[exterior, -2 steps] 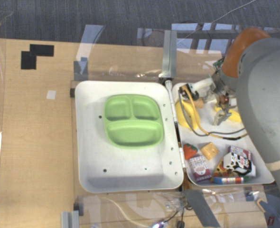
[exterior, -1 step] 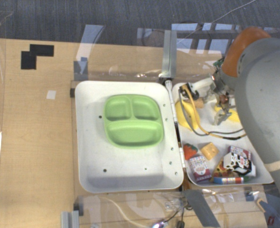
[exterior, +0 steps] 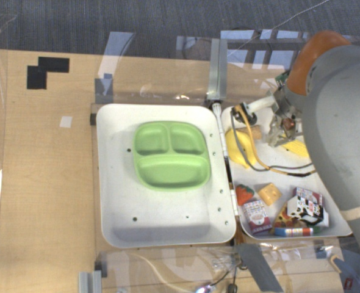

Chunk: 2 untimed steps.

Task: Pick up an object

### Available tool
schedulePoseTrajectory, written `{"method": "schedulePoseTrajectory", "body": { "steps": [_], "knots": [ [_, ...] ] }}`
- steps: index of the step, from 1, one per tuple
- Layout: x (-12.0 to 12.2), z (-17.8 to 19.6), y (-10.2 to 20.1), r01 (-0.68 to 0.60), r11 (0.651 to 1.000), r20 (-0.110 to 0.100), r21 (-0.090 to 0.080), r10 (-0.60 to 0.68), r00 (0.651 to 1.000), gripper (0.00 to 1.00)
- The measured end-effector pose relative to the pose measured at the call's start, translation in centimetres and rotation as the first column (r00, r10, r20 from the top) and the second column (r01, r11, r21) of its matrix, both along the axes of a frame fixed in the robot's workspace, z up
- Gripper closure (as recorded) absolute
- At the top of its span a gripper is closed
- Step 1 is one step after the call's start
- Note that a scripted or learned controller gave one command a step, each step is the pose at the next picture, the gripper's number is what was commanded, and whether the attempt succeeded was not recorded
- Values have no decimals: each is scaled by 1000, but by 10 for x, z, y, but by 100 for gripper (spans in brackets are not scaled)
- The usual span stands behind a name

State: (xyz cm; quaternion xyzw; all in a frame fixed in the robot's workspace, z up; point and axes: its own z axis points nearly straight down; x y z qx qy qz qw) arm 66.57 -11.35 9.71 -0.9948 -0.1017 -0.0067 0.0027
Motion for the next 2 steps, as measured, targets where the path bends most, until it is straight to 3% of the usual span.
{"method": "schedulePoseTrajectory", "body": {
  "steps": [1, 2],
  "knots": [
    [-8, -9, -23, -6, 1000, -4, -7, 6, 1000, 100],
    [-9, -11, -24, -5, 1000, -7, -6, 4, 1000, 0]
  ]
}}
